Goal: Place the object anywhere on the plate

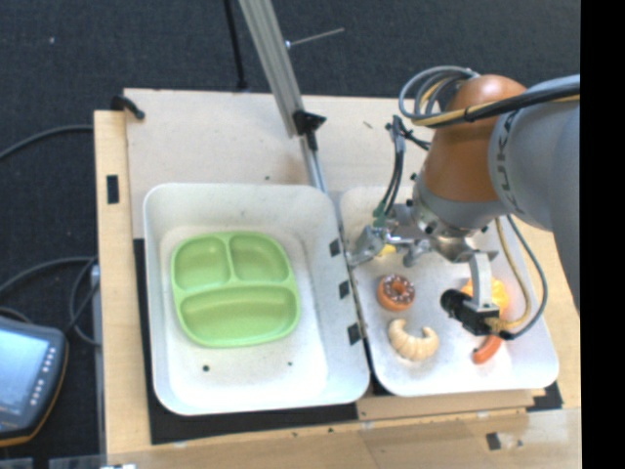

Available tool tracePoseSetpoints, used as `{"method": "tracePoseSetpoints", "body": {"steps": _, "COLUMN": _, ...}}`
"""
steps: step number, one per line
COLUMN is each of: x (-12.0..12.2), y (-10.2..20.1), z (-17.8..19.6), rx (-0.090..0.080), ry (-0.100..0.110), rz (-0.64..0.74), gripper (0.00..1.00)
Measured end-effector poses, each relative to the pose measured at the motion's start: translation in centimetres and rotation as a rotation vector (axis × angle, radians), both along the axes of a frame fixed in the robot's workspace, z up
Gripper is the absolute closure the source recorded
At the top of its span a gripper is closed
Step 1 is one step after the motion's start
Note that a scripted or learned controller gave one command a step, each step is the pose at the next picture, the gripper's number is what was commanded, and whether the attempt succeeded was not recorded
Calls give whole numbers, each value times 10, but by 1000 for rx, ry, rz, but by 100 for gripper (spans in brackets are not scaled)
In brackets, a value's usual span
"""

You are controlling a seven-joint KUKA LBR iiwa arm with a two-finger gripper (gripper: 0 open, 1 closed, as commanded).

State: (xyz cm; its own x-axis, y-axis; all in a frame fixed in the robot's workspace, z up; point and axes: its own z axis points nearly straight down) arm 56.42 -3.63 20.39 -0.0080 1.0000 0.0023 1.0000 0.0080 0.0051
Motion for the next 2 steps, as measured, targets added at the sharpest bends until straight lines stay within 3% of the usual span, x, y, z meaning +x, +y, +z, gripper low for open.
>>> {"method": "tracePoseSetpoints", "body": {"steps": 1, "x": -35, "y": -22, "z": -3, "rx": -4, "ry": 6, "rz": -11, "gripper": 0}}
{"method": "tracePoseSetpoints", "body": {"steps": 2, "x": 26, "y": 66, "z": -3, "rx": 0, "ry": 1, "rz": 2, "gripper": 0}}
